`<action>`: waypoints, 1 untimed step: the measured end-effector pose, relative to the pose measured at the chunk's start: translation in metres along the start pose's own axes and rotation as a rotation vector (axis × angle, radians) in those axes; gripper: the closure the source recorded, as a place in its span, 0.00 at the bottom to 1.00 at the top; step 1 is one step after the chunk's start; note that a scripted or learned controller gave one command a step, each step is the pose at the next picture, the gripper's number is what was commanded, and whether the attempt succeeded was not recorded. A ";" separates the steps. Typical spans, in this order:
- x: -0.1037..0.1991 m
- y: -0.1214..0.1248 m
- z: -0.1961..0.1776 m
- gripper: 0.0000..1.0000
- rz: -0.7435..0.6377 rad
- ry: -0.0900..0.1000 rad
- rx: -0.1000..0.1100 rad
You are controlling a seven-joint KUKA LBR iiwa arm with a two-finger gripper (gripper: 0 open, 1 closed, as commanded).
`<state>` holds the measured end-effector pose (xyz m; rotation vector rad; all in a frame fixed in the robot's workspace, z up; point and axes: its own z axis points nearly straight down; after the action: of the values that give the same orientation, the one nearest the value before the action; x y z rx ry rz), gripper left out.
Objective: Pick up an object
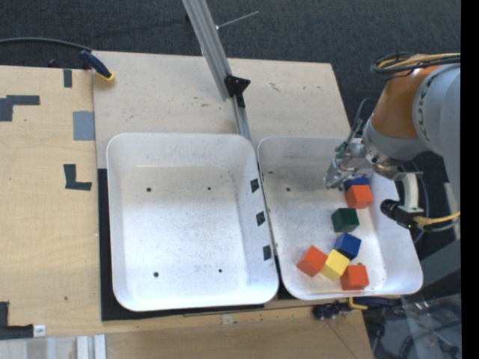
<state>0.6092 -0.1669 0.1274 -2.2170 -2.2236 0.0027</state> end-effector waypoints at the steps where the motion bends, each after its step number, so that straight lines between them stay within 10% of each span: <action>1: -0.007 0.006 -0.059 1.00 0.002 -0.002 -0.006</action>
<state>0.6153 -0.1737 0.1860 -2.2234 -2.2249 -0.0025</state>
